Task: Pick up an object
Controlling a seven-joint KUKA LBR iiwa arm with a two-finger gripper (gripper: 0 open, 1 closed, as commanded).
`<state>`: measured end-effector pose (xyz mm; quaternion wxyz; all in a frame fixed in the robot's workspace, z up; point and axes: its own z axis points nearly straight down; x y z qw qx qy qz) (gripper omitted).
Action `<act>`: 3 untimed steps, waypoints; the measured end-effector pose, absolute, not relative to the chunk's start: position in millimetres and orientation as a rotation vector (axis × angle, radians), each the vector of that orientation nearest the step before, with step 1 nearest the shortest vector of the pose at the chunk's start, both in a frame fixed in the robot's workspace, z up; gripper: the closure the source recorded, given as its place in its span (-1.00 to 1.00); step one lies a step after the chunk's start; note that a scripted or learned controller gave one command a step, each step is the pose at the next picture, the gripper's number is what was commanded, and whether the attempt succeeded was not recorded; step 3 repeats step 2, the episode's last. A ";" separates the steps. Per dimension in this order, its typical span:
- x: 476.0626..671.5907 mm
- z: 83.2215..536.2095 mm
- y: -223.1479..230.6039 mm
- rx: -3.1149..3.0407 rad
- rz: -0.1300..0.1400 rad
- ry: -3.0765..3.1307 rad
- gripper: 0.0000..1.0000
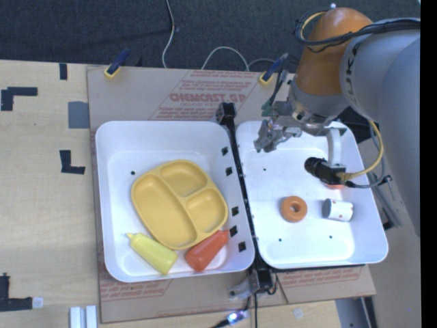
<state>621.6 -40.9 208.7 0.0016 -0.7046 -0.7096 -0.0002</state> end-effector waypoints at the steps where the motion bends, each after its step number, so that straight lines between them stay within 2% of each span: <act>1: 610.2 212.5 2.7 -2.214 0.002 -2.225 1.00; 2: 595.7 210.3 60.9 -2.213 0.003 -2.226 1.00; 3: 595.7 210.3 60.9 -2.213 0.003 -2.226 1.00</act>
